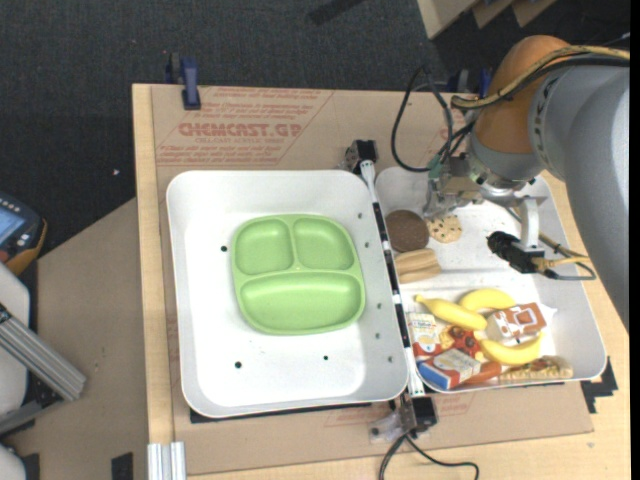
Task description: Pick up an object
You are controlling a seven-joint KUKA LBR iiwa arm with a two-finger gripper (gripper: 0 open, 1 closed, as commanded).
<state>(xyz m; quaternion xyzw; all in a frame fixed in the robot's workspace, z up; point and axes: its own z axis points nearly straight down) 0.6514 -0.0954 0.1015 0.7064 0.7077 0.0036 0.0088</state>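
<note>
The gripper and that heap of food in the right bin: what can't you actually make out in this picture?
- Gripper, camera view: too small and dark against the wrist to tell what state it is in.
- Cookie below it: contact with the gripper is unclear.
- Food packets: partly covered by the bananas; labels too small to read.
- Arm: cut off by the right edge.

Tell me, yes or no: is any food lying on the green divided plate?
No. The green divided plate sits bare in the left bin; the bananas and other food lie in the right bin.
</note>
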